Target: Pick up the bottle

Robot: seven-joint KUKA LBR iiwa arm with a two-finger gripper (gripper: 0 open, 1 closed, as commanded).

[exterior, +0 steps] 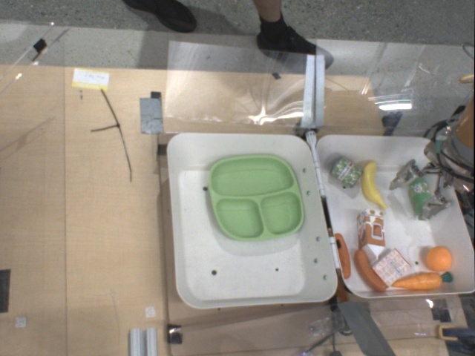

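A small green bottle (421, 190) lies in the right bin (349, 284), near its right side. My gripper (421, 189) is low over it, with one finger (404, 175) at its upper left and the other finger (438, 202) at its lower right. The fingers stand open and straddle the bottle; it looks to rest on the bin floor. The arm's wrist comes in from the right edge and hides part of the bin there.
The right bin also holds a crumpled green-and-white pack (345, 170), a banana (372, 185), an orange-and-white carton (371, 228), a sausage (367, 270), a carrot (417, 280), an orange (439, 258) and a small packet (391, 265). The left bin (185, 273) bears a green divided plate (256, 197).
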